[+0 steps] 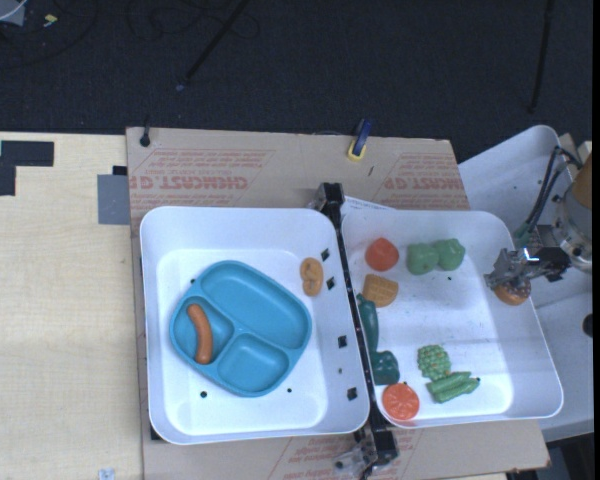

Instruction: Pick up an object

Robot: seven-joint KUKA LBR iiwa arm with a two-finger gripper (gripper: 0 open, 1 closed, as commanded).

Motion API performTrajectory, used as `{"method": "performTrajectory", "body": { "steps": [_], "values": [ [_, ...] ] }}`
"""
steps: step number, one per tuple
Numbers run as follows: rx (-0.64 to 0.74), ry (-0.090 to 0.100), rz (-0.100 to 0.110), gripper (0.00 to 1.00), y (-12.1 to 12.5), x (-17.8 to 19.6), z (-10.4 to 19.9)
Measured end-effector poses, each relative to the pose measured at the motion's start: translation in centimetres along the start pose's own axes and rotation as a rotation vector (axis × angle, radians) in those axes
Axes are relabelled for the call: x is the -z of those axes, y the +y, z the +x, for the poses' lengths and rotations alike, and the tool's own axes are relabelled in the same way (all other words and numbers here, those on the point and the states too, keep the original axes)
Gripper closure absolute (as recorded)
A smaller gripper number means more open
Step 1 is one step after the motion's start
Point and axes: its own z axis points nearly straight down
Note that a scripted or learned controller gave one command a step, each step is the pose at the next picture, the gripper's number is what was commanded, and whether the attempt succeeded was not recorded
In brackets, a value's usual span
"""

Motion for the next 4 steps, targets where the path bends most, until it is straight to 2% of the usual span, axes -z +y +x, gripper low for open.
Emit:
{"method": "performTrajectory", "body": {
  "steps": [1,2,3,4],
  "values": [
    [0.001,0.002,0.002,1.00,1.2,-0.7,5.1],
    [0.001,0.002,0.003,1.00,0.0,-0.5,10.2],
    [0.002,0.001,0.000,1.00,2.0,0.2,14.3],
    [-0.001,0.001,0.003,1.00,0.8,1.0,14.6]
  ]
}}
